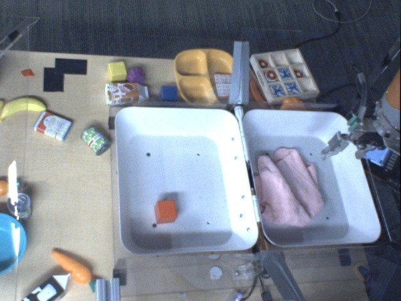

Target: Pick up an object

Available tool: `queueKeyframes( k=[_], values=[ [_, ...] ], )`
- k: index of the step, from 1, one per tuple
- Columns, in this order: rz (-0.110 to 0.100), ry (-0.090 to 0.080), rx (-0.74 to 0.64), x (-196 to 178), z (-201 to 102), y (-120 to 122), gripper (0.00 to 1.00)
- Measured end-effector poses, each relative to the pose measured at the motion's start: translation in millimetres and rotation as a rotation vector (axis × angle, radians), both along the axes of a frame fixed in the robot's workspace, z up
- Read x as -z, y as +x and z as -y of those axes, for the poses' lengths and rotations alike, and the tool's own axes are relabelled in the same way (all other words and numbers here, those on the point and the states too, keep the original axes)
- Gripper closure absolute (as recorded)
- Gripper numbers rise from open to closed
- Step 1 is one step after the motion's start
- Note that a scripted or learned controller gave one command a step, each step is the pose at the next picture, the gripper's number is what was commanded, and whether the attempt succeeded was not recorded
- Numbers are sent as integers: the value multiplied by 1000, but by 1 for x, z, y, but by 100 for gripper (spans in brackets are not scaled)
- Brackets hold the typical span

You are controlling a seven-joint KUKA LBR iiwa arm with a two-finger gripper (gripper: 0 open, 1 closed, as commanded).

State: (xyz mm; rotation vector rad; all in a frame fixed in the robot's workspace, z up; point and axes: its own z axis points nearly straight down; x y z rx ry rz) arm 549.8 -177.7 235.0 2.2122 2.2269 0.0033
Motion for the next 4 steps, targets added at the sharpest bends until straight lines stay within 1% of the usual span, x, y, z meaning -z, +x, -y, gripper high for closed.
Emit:
queueKeyframes(
  k=[1, 2, 3, 4],
  values=[
    [7, -2, -56, 137, -8, 6, 0],
    [15, -5, -130, 143, -40, -2, 0],
    [23, -4, -133, 130, -42, 2, 100],
    [7, -3, -237, 29, -53, 40, 100]
  ],
)
